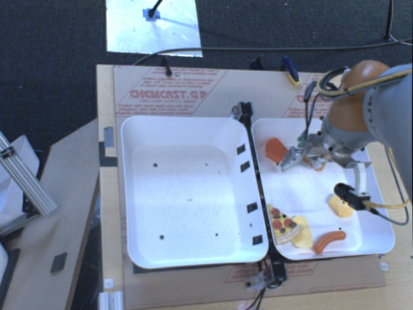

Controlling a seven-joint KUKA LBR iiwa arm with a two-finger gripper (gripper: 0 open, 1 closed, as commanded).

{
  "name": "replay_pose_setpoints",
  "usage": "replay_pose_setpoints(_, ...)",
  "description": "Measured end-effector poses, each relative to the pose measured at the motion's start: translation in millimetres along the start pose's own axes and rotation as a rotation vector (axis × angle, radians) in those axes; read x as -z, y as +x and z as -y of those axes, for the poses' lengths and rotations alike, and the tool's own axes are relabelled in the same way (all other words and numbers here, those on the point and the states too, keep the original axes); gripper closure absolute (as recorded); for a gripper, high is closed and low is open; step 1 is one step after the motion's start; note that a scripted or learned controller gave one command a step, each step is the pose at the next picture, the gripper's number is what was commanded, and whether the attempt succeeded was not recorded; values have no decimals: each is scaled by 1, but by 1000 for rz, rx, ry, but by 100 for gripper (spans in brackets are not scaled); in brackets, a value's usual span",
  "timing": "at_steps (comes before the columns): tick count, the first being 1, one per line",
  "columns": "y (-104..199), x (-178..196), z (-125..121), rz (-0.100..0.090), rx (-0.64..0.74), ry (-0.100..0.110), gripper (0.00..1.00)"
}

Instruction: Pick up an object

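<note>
Sausage (329,240) sits nearest, at the right bin's (381,243) near edge, long axis roughly along that edge, right end tipped slightly up toward the far side. Pizza slice (283,225) is just left of it, against the divider near the same near-left corner, with a pale yellow piece (302,233) touching it. Yellow block (340,206) lies toward the right wall. Orange block (276,150) is up in the far-left part of the right bin, long axis running diagonally from far-left to near-right. Left bin (139,192) holds nothing to grab.

Gripper (293,158) hangs over the far half of the right bin, just right of the orange block, fingers (287,161) pointing left toward it. Can't tell how far open the fingers are, and nothing visible between them.

Judgement: approach step, no grasp yet. Orange block is the likely target since it's closest to the fingers. Next move needs the fingers centred over it, straddling its short axis, then a drop and close.
</note>
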State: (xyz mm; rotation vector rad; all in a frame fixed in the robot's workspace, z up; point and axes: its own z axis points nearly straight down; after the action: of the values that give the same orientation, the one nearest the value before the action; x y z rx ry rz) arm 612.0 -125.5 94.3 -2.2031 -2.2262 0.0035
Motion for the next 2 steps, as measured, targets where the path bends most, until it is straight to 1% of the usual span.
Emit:
replay_pose_setpoints(1,19,-10,-51,7,0,6,0)
replay_pose_setpoints(2,-41,-11,67,7,-18,0,0)
